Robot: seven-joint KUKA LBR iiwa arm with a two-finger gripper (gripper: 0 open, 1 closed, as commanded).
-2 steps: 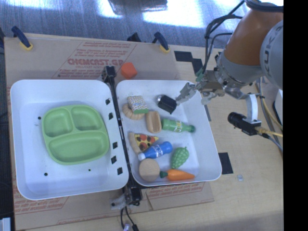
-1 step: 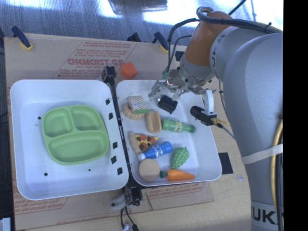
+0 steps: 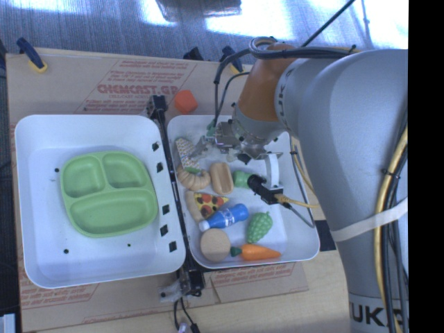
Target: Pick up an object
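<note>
My gripper [image 3: 220, 141] hangs low over the far part of the right bin [image 3: 300, 236], just above a tan bread roll [image 3: 221, 177] and beside a grey striped item [image 3: 184, 148]. Toy food lies below it in the bin: a twisted pastry [image 3: 193, 180], a small green piece [image 3: 241, 180], a pizza slice [image 3: 208, 202], a blue bottle [image 3: 225, 217], a green textured fruit [image 3: 260, 226], a round tan piece [image 3: 214, 244] and a carrot [image 3: 258, 252]. The wrist hides what lies directly under the gripper.
The left bin [image 3: 35, 186] holds a green divided plate [image 3: 108, 193]. An orange ball [image 3: 184, 102] lies on the cardboard beyond the bins. The arm's grey body [image 3: 347, 151] covers the right bin's right side, with cables [image 3: 295, 203] trailing over it.
</note>
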